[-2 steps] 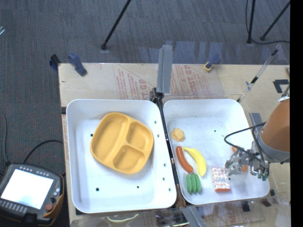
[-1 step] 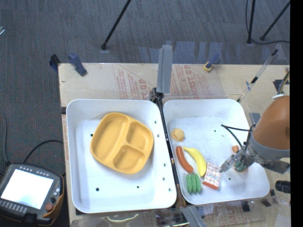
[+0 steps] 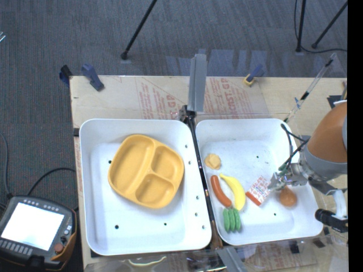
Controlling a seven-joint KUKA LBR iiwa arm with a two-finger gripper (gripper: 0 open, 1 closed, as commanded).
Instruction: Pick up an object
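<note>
The left bin (image 3: 93, 152) holds a yellow divided plate (image 3: 146, 170), which lies flat and far from the arm, so nothing there is at risk. In the right bin (image 3: 249, 132) the small things lie close together: a pale round piece (image 3: 213, 161) near the divider, then a red sausage (image 3: 221, 191) touching a banana (image 3: 234, 190), and green pea pods (image 3: 231, 219) just below them. Further right there is a red and white packet (image 3: 258, 191), and beside it an orange ball-like object (image 3: 288, 198). The gripper (image 3: 282, 179) is low over the bin floor, between the packet and the orange object, which seems the likely target. The jaws are too small and blurred here, so I cannot tell if they are open or closed, and nothing is visibly held. In my judgement the danger is a miss: the round object could roll away when touched, or a finger could catch the packet edge and push it into the banana.
</note>
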